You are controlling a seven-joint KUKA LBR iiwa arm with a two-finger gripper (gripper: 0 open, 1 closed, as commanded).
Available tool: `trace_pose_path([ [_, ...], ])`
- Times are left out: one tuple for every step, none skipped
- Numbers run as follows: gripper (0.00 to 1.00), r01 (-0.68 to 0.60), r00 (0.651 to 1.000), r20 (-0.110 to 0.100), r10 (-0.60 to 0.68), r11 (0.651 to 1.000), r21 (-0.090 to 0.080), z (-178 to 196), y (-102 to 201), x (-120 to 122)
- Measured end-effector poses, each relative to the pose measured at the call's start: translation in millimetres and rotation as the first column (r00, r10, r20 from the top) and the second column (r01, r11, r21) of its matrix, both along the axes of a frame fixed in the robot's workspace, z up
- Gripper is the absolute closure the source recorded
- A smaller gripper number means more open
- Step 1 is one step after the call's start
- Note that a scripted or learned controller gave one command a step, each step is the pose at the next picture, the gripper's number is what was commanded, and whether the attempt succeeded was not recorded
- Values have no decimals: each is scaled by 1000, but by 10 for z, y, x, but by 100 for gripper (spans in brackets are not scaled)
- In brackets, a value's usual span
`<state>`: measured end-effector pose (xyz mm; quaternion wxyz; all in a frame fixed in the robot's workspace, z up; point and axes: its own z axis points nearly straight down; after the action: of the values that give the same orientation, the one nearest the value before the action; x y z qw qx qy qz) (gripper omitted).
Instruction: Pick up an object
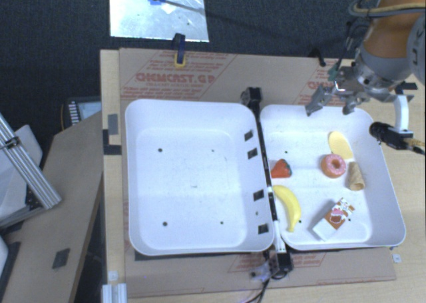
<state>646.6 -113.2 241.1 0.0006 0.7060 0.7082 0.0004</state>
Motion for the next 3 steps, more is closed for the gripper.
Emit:
trace_pose_path([
  [0, 5, 1000, -14, -5, 1000, 3, -1347, -95, -613],
  [100, 4, 1000, 3, -4, 1000, -1, -1160, -94, -552],
  [100, -6, 1000, 2, 5, 1000, 1, -1560, 318, -123],
])
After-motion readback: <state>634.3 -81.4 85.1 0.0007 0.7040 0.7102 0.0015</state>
